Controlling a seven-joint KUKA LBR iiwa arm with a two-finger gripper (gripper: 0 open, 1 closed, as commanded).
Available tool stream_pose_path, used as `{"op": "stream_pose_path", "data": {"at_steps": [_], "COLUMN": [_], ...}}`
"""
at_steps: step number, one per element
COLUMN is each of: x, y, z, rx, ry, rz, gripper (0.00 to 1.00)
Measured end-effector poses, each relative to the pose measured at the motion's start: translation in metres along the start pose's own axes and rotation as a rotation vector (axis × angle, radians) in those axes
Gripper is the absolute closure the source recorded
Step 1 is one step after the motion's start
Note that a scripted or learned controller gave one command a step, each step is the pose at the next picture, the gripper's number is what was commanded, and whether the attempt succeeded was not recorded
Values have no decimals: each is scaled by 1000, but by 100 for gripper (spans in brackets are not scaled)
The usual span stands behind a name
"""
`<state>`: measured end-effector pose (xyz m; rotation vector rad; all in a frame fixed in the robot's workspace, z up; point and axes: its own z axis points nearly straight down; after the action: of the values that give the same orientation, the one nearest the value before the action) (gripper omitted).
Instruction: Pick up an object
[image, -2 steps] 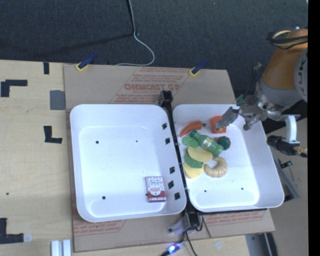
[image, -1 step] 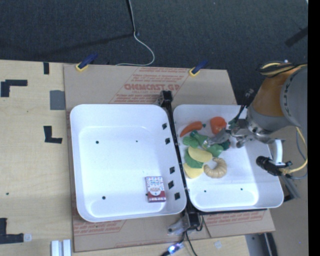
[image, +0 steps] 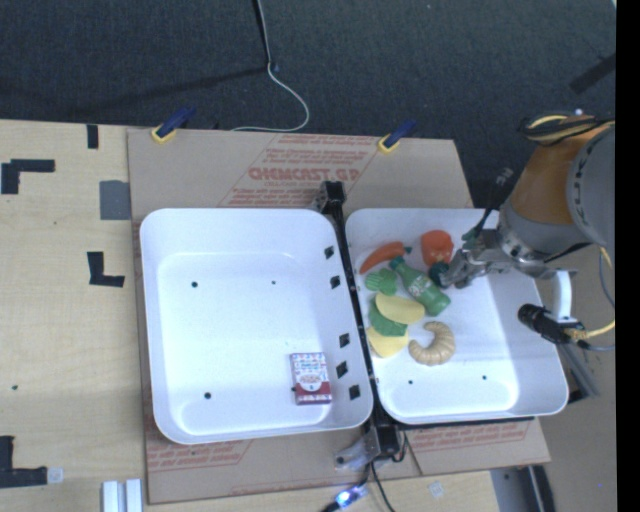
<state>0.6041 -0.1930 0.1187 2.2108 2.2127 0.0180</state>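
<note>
The counter (image: 60, 330) carries a cardboard sheet (image: 300, 175), and on that sheet sit two shallow white bins side by side. The left bin (image: 180, 250) holds one item: a small red-and-white carton (image: 311, 377), lying flat near the bin's front right corner, well apart from everything else. The right bin (image: 500, 380) holds a cluster of toy foods in its left half. My arm (image: 560, 190) enters from the right edge, grey with the orange band above the wrist, and reaches over the right bin's upper right area. My fingers (image: 452, 270) sit low at the upper right of the cluster, just beside an orange-red round piece (image: 436, 244) and the right end of a green bottle-shaped piece (image: 420, 287); I cannot tell whether they are released or clenched, nor whether they touch either piece. A red chili (image: 382, 256) lies at the cluster's upper left. Below it lie a green leafy piece (image: 384, 322), a yellow banana-like piece (image: 400, 308), a yellow piece (image: 386, 344) and a tan croissant (image: 433, 344).
</note>
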Motion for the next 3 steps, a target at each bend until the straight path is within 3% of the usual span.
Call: {"op": "stream_pose_path", "data": {"at_steps": [1,2,3], "x": [94,-28,-27], "y": [0,8,71], "z": [33,-187,-262], "rx": [15,0,6], "ry": [-7,-10,-4], "rz": [-7,6,-4], "gripper": [100,100,100]}}
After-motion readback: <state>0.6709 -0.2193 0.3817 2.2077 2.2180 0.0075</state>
